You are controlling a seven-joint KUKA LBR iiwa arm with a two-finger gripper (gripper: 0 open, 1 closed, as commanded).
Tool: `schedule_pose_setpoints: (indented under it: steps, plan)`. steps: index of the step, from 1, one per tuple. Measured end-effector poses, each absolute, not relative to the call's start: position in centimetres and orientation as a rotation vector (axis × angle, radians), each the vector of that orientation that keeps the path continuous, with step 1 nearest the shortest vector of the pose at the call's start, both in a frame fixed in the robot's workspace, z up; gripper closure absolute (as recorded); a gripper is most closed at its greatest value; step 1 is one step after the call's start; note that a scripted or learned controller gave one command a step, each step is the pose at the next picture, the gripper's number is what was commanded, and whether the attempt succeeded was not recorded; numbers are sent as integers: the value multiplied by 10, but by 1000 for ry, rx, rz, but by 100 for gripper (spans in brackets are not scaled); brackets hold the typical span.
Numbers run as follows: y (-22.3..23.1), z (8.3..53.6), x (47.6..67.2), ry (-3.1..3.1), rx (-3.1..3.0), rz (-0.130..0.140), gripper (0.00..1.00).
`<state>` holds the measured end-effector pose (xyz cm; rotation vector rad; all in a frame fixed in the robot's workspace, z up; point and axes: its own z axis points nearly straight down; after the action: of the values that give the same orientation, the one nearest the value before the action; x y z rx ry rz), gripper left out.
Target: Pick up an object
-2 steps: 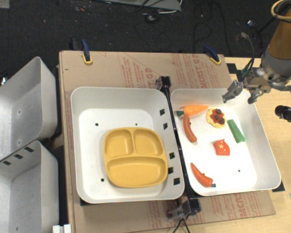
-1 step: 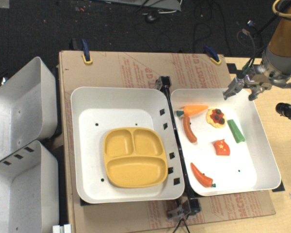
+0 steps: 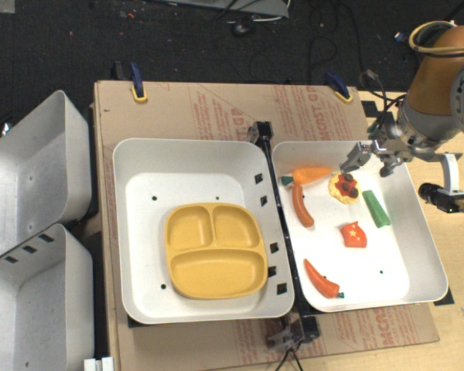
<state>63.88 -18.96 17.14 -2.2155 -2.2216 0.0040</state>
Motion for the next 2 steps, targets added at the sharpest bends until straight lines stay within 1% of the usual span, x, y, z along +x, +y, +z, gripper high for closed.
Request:
schedule_pose_setpoints:
  steps: [1, 2]
  plan:
    - [-179, 116, 637, -2223, -2216, 3, 0]
    - [-179, 93, 638, -2226, -2220, 1, 0]
